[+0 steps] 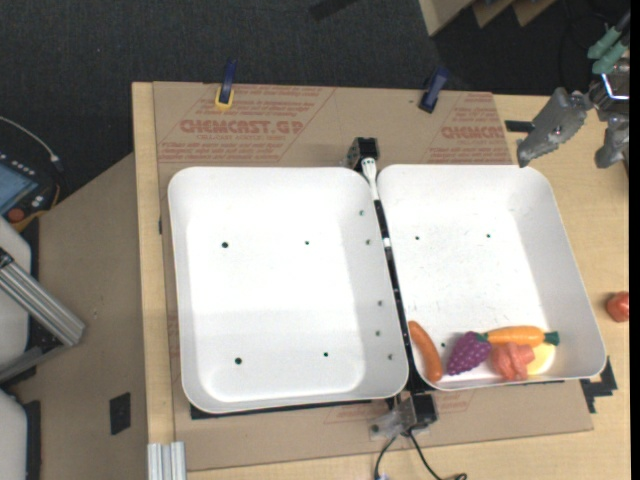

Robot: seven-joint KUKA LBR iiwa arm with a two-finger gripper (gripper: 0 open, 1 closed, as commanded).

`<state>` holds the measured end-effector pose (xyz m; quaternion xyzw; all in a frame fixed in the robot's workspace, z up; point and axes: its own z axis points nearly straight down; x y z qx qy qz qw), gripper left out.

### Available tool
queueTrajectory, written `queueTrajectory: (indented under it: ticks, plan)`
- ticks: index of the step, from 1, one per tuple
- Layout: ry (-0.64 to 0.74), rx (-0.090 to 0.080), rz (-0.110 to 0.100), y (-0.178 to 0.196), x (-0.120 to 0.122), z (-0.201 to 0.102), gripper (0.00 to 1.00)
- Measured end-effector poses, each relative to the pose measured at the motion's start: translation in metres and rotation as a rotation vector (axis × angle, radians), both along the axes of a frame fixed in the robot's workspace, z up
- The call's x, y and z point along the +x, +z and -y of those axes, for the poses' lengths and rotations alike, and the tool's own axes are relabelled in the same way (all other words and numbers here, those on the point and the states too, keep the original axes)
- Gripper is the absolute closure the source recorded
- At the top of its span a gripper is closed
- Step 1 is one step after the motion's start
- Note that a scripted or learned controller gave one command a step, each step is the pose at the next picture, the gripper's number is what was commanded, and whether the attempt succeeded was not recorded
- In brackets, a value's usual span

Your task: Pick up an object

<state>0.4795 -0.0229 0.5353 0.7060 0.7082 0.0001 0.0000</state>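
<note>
Since my grey metal claw (578, 118) sits off past the far right corner of the bench (300, 118), I cannot tell its state; nothing is picked yet. Every toy fruit, including the purple plastic grape bunch (467, 353), lies along the near edge of the right shallow white bin (480, 208).

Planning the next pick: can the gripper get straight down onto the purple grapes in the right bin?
Probably yes, but tightly. The grapes lie uncovered from above, while the gripper sits beyond the bin's far corner. An orange sausage-like piece and red toy crowd both sides.
</note>
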Motion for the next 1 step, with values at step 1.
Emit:
queueTrajectory:
  ticks: [1]
  plan:
    - [-0.004,0.0,-0.014,-0.1181,-0.0011,-0.0075,0.0]
